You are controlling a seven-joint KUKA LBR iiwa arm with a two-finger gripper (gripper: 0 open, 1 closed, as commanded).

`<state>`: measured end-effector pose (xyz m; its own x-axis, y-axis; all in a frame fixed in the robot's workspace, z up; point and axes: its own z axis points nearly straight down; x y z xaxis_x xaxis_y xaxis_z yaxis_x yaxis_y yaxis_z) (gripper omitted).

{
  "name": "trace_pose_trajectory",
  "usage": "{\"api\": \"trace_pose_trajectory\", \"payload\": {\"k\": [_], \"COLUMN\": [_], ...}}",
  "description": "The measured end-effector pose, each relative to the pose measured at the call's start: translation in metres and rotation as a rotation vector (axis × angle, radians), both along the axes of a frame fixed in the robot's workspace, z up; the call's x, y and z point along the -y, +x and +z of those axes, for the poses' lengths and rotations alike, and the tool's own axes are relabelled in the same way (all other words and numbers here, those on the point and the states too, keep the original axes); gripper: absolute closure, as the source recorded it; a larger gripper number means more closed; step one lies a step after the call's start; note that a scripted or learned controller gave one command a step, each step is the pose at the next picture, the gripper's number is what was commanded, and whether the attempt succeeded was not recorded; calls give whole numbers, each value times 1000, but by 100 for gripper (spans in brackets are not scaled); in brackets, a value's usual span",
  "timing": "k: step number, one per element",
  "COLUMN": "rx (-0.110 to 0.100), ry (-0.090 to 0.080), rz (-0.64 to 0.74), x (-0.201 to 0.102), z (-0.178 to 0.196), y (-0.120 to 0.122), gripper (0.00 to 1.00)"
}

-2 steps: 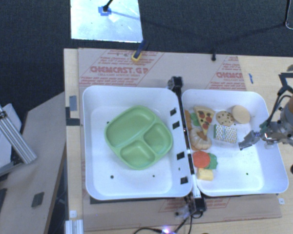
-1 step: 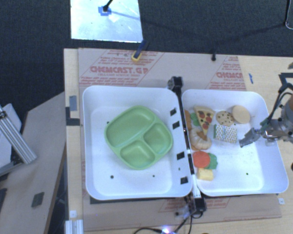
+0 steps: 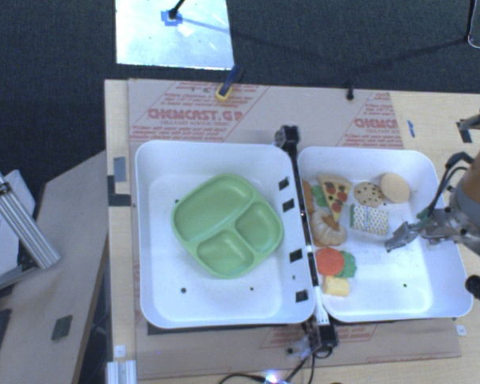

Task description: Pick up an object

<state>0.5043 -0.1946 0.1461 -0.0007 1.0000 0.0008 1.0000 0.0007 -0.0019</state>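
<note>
The right bin (image 3: pixel 400 290) holds several toy foods. A pizza slice (image 3: pixel 334 190), a cookie (image 3: pixel 368 194) and a tan bun (image 3: pixel 395 187) lie along its far side. A chequered white packet (image 3: pixel 370 219) and a beige ring pastry (image 3: pixel 328 229) sit in the middle. A red tomato piece (image 3: pixel 331 261) and a yellow piece (image 3: pixel 336 286) lie near the left wall. My gripper (image 3: pixel 398 237) hangs low over the bin's right half, just right of and below the chequered packet, apart from it. Nothing shows in its grasp.
The left bin (image 3: pixel 156 294) carries a green divided plate (image 3: pixel 228 225). A black hinged divider (image 3: pixel 300 214) runs between the bins. The arm (image 3: pixel 472 206) comes in over the right bin's right wall. Bare bin floor lies in front of the gripper.
</note>
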Motion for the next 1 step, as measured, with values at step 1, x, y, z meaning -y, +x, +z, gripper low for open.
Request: {"api": "trace_pose_trajectory", "payload": {"k": [1], "rx": [2], "ry": [0], "rz": [1], "x": [5], "z": [-60], "y": [2], "gripper": [0]}}
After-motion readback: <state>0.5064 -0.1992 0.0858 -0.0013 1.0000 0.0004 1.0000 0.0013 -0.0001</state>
